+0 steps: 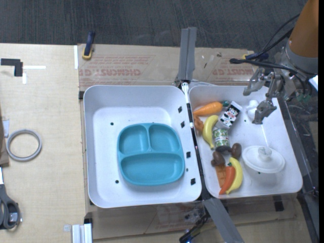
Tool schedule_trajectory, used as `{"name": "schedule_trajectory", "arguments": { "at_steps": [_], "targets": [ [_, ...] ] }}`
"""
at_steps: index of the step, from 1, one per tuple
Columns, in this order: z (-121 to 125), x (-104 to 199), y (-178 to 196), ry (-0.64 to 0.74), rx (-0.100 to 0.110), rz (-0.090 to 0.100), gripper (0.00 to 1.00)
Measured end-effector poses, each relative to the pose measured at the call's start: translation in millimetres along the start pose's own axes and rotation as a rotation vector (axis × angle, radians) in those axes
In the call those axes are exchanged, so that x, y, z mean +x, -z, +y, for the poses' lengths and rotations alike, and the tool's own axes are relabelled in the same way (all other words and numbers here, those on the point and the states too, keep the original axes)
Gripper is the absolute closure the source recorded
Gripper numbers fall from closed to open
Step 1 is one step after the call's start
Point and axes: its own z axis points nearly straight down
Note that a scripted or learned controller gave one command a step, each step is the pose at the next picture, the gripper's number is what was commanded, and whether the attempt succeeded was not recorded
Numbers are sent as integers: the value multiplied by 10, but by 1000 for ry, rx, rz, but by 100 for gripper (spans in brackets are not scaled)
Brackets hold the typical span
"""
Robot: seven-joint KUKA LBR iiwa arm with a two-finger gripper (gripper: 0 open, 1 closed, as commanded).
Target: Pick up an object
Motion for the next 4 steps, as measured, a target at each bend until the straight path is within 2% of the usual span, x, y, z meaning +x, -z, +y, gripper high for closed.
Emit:
{"name": "schedule_trajectory", "arguments": {
  "at_steps": [1, 2, 3, 4],
  "targets": [
    [19, -489, -1555, 82, 0, 1, 0],
    [198, -101, -1852, 0, 0, 0, 0],
    [292, -67, -1832, -167, 8, -3, 0],
    [88, 768, -1854, -139, 0, 0, 0]
  ]
}}
